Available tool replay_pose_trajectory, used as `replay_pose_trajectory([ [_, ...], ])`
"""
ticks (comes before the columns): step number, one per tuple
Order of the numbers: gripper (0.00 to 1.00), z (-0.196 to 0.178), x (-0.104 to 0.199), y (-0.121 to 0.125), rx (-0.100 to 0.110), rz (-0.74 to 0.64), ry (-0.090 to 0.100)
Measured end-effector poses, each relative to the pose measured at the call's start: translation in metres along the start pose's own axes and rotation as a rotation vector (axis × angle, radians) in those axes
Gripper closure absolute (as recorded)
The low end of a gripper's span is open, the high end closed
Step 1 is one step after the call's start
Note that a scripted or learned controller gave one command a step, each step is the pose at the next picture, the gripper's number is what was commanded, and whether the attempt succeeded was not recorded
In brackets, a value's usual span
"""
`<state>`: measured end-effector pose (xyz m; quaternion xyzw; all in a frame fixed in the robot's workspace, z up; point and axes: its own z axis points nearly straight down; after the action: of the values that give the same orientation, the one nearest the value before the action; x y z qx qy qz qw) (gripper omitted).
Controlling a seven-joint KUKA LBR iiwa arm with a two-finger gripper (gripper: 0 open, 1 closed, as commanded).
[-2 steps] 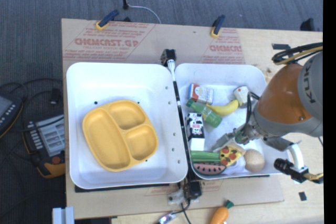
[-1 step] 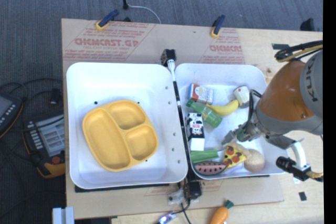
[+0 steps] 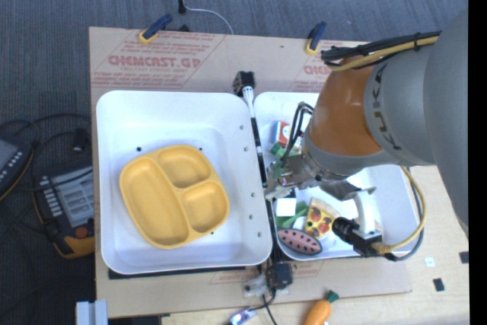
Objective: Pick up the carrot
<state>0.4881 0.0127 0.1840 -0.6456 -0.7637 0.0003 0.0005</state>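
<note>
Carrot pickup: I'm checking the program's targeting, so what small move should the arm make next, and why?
Probably lift out of the right bin and swing toward the bench's front edge. The carrot lies outside both bins, on the board in front of the right bin, while the arm hangs over the toys inside that bin, well back from it.

The left bin (image 3: 114,164) has open floor all around the yellow plate (image 3: 173,195), so there is room to pass on every side. The right bin (image 3: 396,186) is crowded: the arm (image 3: 365,118) covers most of it, and toys (image 3: 304,228) lie close together near its front wall. The carrot (image 3: 319,311) lies outside, on the free bench edge.
</note>
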Motion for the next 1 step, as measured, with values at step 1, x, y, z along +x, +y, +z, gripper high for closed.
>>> replay_pose_trajectory([
  [1, 1.00, 0.0003, 0.0637, 0.0071, 0.002, 0.222, -0.001],
])
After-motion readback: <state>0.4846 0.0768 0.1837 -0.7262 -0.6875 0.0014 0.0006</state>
